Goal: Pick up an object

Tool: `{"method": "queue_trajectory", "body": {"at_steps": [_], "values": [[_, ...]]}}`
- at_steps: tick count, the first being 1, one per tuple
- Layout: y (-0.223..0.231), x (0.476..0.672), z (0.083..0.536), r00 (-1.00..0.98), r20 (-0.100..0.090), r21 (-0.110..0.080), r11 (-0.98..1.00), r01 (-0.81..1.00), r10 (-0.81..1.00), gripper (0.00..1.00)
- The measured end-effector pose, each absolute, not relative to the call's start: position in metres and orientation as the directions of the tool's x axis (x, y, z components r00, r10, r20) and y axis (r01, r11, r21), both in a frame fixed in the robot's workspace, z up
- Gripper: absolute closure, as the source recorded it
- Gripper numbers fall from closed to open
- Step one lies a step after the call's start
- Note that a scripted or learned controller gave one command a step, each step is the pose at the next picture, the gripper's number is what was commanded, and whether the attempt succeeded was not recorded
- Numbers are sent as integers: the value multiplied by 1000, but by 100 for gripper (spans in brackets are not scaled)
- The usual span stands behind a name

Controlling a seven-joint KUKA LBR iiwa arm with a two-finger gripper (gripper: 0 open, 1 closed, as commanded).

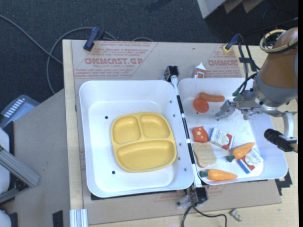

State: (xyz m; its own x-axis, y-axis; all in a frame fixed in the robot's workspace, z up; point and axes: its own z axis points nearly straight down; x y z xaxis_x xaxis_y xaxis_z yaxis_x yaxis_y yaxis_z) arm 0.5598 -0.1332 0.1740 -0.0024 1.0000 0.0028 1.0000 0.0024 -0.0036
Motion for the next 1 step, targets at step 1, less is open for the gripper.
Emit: {"method": "queue_trajectory", "body": {"at_steps": [1], "values": [[-113, 654, 85, -1, 0, 2, 1, 1000, 1000, 0]]}}
